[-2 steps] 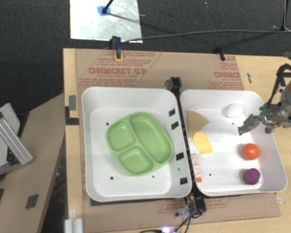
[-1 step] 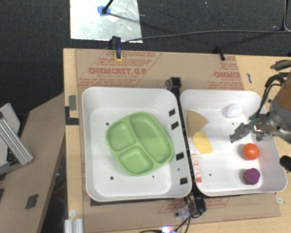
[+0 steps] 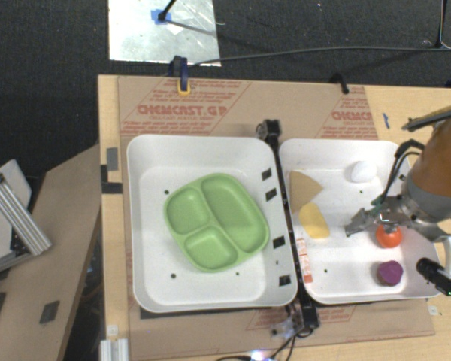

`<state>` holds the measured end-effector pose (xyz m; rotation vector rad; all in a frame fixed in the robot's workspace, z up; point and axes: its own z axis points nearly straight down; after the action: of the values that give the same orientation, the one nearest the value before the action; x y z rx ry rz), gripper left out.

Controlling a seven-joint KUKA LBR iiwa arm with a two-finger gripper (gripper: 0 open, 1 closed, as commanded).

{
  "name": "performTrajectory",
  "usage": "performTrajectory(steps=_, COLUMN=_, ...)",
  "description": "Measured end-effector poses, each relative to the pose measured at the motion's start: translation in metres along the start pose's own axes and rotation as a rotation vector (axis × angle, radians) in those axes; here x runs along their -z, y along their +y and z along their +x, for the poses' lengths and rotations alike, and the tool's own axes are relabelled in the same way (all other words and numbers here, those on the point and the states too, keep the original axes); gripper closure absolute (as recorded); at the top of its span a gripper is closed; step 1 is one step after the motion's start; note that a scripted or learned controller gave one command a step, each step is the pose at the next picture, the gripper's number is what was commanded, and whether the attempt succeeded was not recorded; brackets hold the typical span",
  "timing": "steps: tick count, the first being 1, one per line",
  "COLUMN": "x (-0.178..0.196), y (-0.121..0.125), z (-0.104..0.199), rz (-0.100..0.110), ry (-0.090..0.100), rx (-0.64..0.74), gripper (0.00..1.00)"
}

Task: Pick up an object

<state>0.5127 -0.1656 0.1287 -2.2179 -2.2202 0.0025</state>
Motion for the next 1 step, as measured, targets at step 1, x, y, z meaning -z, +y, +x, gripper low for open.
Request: performTrajectory(steps=1, x=-0.0458, y=0.0018, z=0.0046, rz=-0.003, ry=0.007, rx=0.005, gripper=0.00)
